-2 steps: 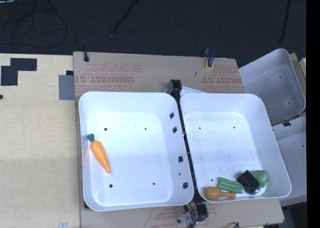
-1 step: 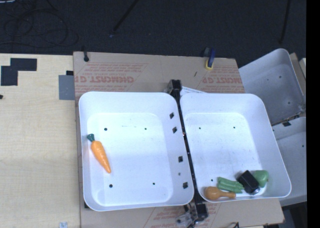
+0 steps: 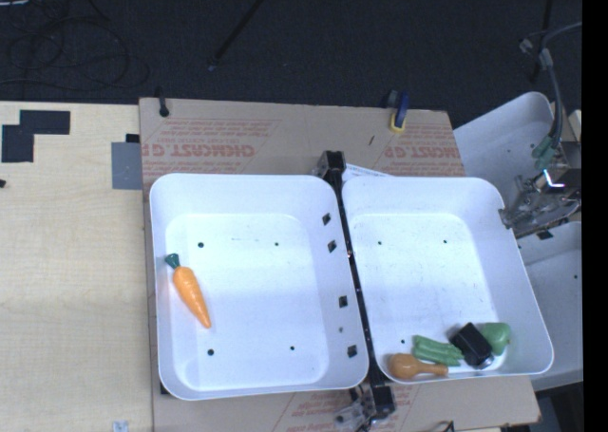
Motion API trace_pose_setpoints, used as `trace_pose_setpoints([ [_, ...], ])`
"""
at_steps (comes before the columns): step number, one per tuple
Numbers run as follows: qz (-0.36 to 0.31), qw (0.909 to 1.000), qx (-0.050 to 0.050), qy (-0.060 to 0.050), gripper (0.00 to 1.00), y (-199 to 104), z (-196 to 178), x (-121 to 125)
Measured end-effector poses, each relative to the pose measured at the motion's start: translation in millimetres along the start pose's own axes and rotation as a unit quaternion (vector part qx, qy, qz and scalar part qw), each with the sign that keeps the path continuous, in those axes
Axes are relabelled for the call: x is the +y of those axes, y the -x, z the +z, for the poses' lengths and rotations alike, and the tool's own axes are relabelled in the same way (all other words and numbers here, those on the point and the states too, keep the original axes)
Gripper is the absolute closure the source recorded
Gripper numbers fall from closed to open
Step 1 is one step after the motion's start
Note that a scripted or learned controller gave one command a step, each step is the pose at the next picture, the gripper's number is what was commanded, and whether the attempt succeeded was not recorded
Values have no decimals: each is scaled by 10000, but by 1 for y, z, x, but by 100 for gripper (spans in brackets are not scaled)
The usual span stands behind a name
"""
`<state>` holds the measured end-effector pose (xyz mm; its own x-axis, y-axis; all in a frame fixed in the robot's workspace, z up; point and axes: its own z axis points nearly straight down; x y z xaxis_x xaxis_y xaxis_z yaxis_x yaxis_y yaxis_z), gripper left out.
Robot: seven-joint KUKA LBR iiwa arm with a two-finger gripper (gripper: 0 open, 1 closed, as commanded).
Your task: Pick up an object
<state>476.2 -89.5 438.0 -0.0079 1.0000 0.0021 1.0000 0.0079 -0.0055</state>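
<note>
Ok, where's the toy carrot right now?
The carrot lies in the left bin, close to its left wall, green top pointing away from the camera, far from the pile in the right bin.

Two shallow white bins side by side mid-frame: left bin [image 3: 161, 231], right bin [image 3: 494, 207], joined by a black divider strip [image 3: 344, 278]. Beneath both, a brown cardboard sheet [image 3: 275, 140] with printed lettering. Blue-and-yellow clamp [image 3: 398, 111] at its upper edge. Pale wooden bench [image 3: 66, 307] at left, with dark patches [image 3: 38, 131] in the upper left.
</note>
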Motion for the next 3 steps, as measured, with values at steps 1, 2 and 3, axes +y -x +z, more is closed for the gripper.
trace_pose_setpoints([
  [1, 65, 10000, -12, -13, 100, 54, 67, -1],
  [2, 41, 10000, -18, 38, 100, 61, 21, 0],
  [3, 65, 10000, -11, -5, 100, 127, 79, -2],
])
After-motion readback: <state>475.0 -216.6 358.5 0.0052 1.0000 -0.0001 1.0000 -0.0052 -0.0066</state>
